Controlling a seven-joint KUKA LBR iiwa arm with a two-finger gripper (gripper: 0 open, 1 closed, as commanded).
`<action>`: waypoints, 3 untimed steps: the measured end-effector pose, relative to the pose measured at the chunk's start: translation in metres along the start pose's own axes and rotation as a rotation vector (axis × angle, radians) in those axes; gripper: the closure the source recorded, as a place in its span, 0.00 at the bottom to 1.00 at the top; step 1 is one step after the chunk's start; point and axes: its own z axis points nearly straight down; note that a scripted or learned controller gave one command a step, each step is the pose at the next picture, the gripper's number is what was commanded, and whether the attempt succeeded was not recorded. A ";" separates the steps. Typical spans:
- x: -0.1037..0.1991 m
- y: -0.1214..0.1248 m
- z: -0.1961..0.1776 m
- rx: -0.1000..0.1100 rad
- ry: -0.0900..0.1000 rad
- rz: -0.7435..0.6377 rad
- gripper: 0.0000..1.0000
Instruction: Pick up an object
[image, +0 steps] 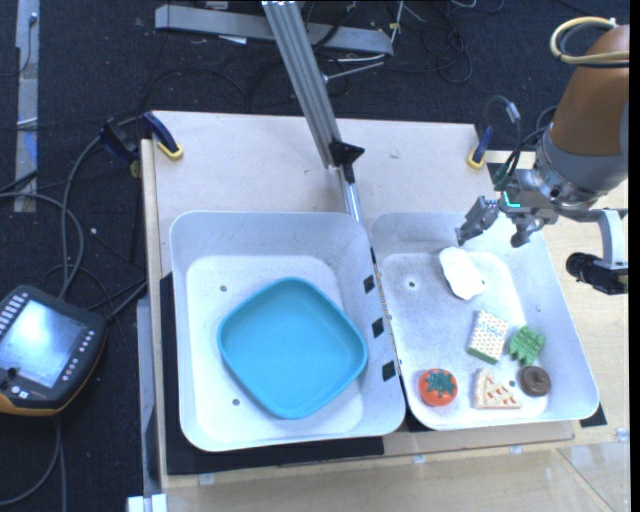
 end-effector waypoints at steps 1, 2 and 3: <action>0.000 0.000 0.000 0.000 0.000 0.000 0.00; -0.007 -0.003 0.059 0.005 0.001 0.001 0.00; -0.009 -0.011 0.105 0.004 0.001 0.000 0.00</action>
